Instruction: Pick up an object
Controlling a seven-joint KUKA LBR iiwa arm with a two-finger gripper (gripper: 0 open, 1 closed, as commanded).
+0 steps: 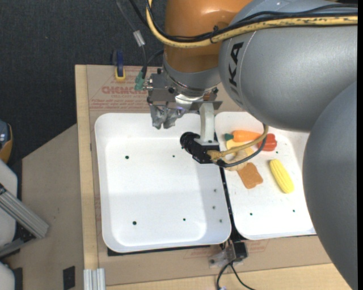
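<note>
End effector (164, 118) over left bin (113, 170); corn (281, 175) well apart, right bin (283, 221).

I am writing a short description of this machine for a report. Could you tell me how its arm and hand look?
The arm is thick and rounded, grey, with a glossy orange band above the wrist and dark letters on the grey shell. A yellow cable and black cables run along it. The hand is small, grey metal, with a green connector beside it.

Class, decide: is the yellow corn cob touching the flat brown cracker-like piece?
Apart. The camera view shows white bin floor between the yellow corn cob and the brown piece.
</note>
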